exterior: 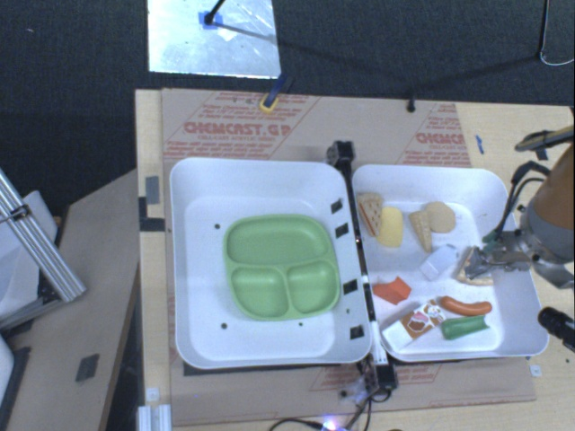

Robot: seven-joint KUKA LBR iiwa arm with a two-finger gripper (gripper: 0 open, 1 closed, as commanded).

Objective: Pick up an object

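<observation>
The gripper [476, 266] is low over the right bin [492, 185], near its right wall. Whether it is wide or narrow, I cannot tell, because it is small and dark against a pale item under it.

Toy food lies in this bin: a yellow block [391, 226] and a sandwich wedge [370, 211] close to the divider, a tan round cookie [439, 215] beside a cone-like piece [421, 227], a white piece [439, 261] just left of the gripper, an orange-red piece [393, 289], a sausage [464, 307], a green pepper [464, 327] and a small packet [417, 321] near the front edge.

The left bin [193, 205] holds a green divided plate [280, 266], with bare white floor all around it.
</observation>
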